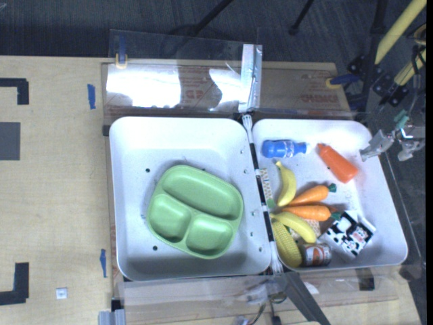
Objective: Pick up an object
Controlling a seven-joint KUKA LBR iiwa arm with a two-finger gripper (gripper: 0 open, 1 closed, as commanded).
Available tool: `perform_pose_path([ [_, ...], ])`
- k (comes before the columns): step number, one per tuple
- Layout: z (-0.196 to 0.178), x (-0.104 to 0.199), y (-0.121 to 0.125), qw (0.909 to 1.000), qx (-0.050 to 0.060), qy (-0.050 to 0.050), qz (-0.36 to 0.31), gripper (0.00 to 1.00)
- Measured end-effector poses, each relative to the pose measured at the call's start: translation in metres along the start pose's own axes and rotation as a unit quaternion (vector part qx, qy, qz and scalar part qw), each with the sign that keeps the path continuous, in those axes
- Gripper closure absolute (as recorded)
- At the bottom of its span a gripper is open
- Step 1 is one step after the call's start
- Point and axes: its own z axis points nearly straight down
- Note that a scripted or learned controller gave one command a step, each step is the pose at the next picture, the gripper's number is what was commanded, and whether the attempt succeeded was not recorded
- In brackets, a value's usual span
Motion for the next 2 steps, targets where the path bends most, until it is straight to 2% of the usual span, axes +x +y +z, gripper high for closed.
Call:
perform_pose_path([
  [1, 0.121, 0.005, 0.021, 0.9861, -0.001, 0.000, -0.166, 0.00],
  [2, 0.164, 0.008, 0.085, 0.9922, -0.002, 0.007, -0.124, 0.00],
])
